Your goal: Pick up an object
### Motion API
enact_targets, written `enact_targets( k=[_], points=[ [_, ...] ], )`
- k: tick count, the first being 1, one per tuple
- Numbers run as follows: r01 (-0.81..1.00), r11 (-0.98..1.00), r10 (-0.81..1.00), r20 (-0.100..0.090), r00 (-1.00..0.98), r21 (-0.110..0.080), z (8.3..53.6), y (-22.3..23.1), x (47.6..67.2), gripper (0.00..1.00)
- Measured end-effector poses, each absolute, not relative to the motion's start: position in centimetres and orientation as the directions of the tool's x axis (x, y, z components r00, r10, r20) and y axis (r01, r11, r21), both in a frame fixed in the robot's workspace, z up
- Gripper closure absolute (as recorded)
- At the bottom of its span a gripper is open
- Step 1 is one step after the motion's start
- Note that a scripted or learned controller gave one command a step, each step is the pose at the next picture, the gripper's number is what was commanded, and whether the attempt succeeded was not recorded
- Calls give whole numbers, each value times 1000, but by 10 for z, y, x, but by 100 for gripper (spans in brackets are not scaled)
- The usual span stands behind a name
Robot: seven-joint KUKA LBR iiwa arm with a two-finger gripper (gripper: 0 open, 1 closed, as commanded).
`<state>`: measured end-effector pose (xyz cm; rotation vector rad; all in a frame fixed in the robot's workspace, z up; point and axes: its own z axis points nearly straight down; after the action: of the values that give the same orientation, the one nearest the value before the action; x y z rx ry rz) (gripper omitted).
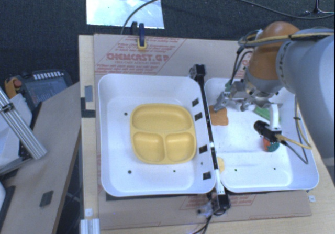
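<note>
My gripper (231, 107) hangs low over the far left part of the right bin (251, 178). Its fingers stand open with nothing between them. Just below and left of the fingertips, a flat orange-brown piece (220, 117) lies on the bin floor by the divider. A green object (275, 114) lies to the right, partly under the wrist. A small teal and orange object (270, 146) rests further toward the front right. A small yellow bit (220, 164) sits at the bin's left wall.
The left bin (112, 123) holds a yellow divided plate (162, 133) at its middle. A black clip strip (205, 123) runs between the two bins. The grey arm with its orange band (275, 49) reaches over the right bin's far right corner.
</note>
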<state>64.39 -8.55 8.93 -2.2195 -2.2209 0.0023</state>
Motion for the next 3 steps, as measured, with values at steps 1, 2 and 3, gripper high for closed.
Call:
enact_targets(
  k=[1,2,3],
  points=[
    [1000,0,1000,-1,0,5,104,-86,646,100],
    [1000,4,1000,-1,-4,9,169,-84,653,100],
    [1000,5,1000,-1,-5,7,213,-83,652,100]
  ],
)
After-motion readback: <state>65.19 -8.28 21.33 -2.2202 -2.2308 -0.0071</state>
